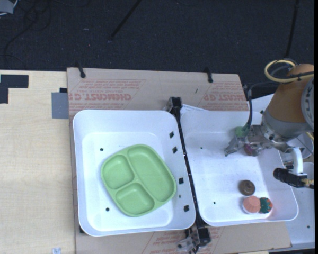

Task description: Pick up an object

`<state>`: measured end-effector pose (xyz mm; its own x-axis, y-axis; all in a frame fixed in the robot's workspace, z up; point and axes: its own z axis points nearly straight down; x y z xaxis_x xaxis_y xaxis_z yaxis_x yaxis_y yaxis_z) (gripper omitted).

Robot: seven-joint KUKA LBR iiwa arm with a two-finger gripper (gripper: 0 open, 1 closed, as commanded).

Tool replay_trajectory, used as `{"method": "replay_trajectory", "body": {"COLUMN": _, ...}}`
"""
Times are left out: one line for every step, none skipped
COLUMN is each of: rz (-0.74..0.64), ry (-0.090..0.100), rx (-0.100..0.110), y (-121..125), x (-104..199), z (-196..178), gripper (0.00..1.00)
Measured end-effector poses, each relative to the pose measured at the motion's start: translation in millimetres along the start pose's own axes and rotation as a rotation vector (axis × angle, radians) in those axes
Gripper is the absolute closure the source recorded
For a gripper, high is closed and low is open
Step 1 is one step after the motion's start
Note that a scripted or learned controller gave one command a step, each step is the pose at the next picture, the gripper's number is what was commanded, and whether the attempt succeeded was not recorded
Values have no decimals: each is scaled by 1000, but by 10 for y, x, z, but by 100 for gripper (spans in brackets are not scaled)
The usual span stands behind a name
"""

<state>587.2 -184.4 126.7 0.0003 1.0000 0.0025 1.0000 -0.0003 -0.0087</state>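
Objects lie below our gripper [238,143] in the right bin [217,194]: brown disc [247,187], pink-and-green piece [256,205]. We cannot tell its grip state.

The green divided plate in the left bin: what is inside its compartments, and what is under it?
The green plate shows three compartments with nothing in them. It lies on the left bin floor; the floor beneath it is covered.

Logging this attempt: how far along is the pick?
Nothing looks lifted yet. The end effector is low in the right bin, near its upper right corner. The brown disc and the pink and green piece lie on the bin floor, apart from it. Gripping and raising remain.
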Motion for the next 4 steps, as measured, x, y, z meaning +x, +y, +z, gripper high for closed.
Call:
{"method": "replay_trajectory", "body": {"rz": 1, "ry": -2, "rx": -5, "y": 13, "x": -13, "z": -140, "gripper": 100}}
{"method": "replay_trajectory", "body": {"rz": 2, "ry": -3, "rx": -10, "y": -24, "x": -18, "z": -570, "gripper": 100}}
{"method": "replay_trajectory", "body": {"rz": -2, "ry": -4, "rx": -14, "y": 20, "x": -19, "z": -1205, "gripper": 100}}
{"method": "replay_trajectory", "body": {"rz": -2, "ry": -2, "rx": -7, "y": 21, "x": -20, "z": -1193, "gripper": 100}}
